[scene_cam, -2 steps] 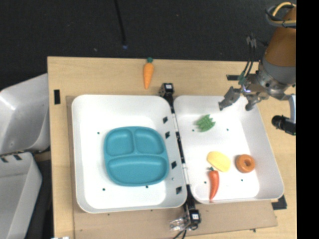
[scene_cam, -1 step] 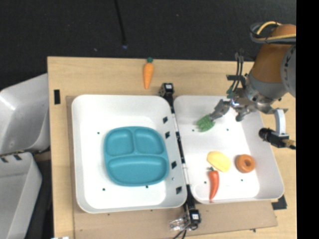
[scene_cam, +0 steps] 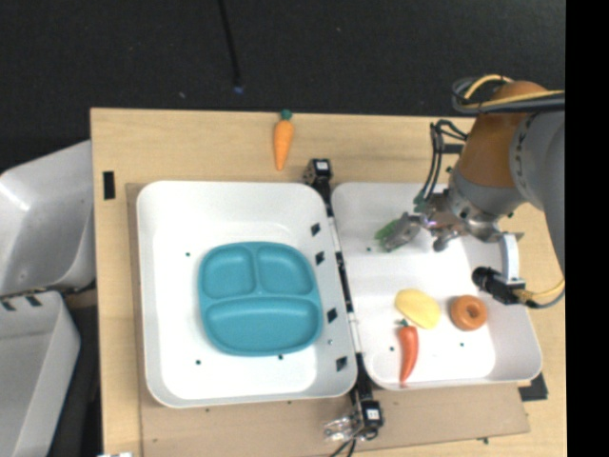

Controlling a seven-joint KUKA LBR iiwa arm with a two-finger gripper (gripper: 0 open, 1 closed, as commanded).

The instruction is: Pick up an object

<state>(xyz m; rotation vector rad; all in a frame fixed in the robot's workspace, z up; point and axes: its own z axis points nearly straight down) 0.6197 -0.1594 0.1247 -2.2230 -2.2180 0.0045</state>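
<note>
My gripper (scene_cam: 422, 228) hangs over the back left part of the right bin (scene_cam: 514, 350), reaching in from the right. A small green object (scene_cam: 389, 233) lies right at its left tip, touching it or nearly so; I cannot tell whether it is gripped. Nearer the front of the same bin lie a yellow rounded object (scene_cam: 417, 307), a red chili pepper (scene_cam: 408, 350) and a brown-orange ring like a doughnut (scene_cam: 467, 312). These three lie apart from the gripper.
The left bin (scene_cam: 162, 227) holds a blue divided plate (scene_cam: 259, 296) in its middle. An orange carrot (scene_cam: 283, 140) lies on the wooden bench behind the bins. Black clips (scene_cam: 335, 284) run along the wall between the two bins.
</note>
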